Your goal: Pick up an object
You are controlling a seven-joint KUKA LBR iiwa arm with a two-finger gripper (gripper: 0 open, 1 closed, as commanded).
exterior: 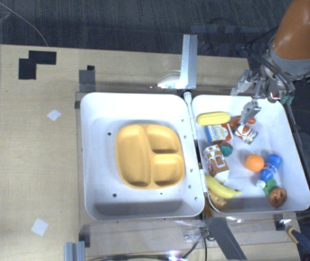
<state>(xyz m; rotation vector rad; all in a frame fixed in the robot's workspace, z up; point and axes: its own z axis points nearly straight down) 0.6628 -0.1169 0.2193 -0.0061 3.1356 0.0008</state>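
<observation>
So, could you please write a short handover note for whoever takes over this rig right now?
Claw: at the back of the right bin, above a small red-and-white carton; whether it is open or shut cannot be seen.
Right bin holds: yellow block, blue-and-white carton, brown-and-white carton, banana, orange ball, blue bottle and a brown piece.
Left bin: yellow divided tray.
Done: nothing seen lifted yet.
Left: grasp one object and raise it.
</observation>
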